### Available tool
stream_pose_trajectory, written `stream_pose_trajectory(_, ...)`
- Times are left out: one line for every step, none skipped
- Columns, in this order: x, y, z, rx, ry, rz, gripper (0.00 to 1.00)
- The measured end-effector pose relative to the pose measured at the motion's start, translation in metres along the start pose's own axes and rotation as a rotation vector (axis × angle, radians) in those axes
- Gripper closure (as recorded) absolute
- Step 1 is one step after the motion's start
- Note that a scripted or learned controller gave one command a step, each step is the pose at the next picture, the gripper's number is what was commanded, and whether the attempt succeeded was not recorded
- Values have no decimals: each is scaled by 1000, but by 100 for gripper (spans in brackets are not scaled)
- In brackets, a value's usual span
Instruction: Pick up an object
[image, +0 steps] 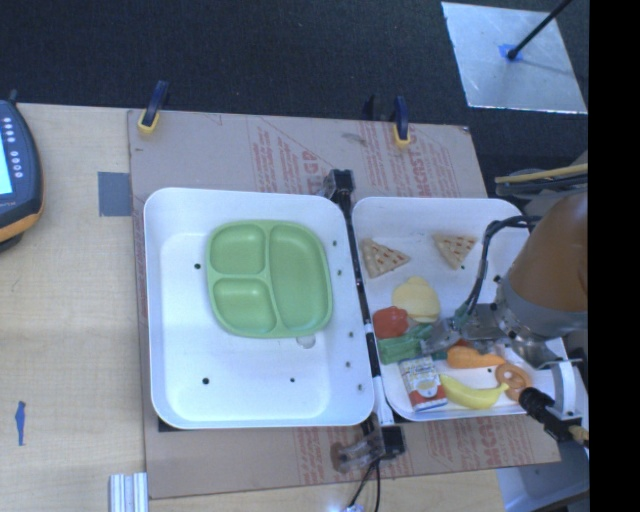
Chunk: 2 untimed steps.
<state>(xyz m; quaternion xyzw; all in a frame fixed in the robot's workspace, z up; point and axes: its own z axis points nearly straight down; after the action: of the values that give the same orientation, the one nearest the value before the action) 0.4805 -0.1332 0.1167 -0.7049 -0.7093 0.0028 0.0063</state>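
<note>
Down in the right bin (395, 212), jaws hidden under the wrist, state impossible to tell. Nearest: orange carrot (472, 355) just below the gripper (478, 330), long axis crosswise; banana (472, 393) beyond.

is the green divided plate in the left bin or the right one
Left bin. The green divided plate lies flat inside the left bin, right side up, apart from the toy food in the right bin.

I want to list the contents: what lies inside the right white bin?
The right bin holds two waffle wedges, yellow food, a tomato, a banana, a carrot, and a packet. The arm covers its right part.
</note>
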Motion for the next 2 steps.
stream_pose_trajectory(39, 47, 26, -13, -5, -5, 0)
stream_pose_trajectory(36, 44, 14, -10, -6, -1, 100)
